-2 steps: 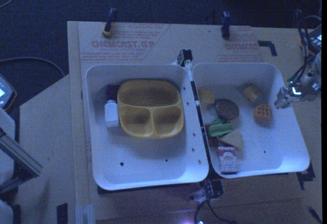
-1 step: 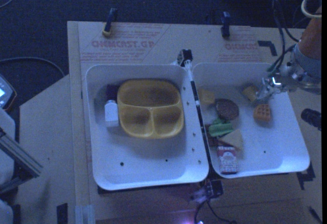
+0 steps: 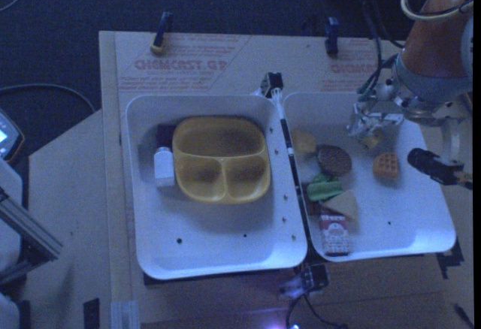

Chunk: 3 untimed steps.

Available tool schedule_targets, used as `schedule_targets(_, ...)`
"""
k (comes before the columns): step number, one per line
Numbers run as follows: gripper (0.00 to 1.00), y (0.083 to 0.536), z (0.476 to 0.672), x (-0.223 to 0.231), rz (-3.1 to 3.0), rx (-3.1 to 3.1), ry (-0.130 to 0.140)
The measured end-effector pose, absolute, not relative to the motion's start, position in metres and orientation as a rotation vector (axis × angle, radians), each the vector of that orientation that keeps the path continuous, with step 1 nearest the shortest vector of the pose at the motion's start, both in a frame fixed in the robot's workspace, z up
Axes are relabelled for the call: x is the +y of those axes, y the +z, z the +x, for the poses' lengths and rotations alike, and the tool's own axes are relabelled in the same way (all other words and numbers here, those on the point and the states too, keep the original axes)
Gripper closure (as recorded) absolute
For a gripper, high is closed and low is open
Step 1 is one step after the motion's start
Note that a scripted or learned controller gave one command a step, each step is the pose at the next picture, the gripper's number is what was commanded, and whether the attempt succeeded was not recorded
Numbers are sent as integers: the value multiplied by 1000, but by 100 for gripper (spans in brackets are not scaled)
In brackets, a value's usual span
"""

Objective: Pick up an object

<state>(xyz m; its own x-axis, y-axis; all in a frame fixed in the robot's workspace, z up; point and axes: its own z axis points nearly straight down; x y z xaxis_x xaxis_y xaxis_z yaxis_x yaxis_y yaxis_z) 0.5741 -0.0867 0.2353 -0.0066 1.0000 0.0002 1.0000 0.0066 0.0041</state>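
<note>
We look down on a dim room with a dark floor, where a pale wooden tabletop point(image 3: 113, 170) carries two shallow white bins side by side. The grey arm with its orange band point(image 3: 443, 16) comes in from the right and leans over the far part of the right-hand white bin point(image 3: 421, 222). The left-hand white bin point(image 3: 203, 245) holds a large yellow divided plastic tray point(image 3: 220, 158), which takes up the middle, with a small white bottle point(image 3: 164, 166) tucked against its left side.

The pickable things sit in the right bin, mostly crowded toward its left wall: a red and white carton point(image 3: 335, 233) at the near edge, a pale wedge-shaped piece point(image 3: 344, 203) just beyond it, a green toy vegetable point(image 3: 325, 189) touching that, a dark round patty point(image 3: 334, 159) farther on, and a pale yellow lump point(image 3: 304, 142) near the divider. A small orange waffle-like piece point(image 3: 386, 166) lies apart, toward the middle.

The claw point(image 3: 370, 128) hovers low over the far part of the right bin, with something small and yellowish just beneath it; we cannot tell how its tips stand, or whether anything is caught. We judge the waffle the easiest target, since bare floor surrounds it, while the clustered items leave little room beside the bin wall.
</note>
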Motion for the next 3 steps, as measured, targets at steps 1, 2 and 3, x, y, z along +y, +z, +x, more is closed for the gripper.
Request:
schedule_targets(1, 100, 231, 581, -65, 2216, 2223, 2)
schedule_targets(2, 100, 234, 572, -72, 2223, 2221, -1)
schedule_targets(3, 100, 225, 572, -57, 2222, 2225, -3)
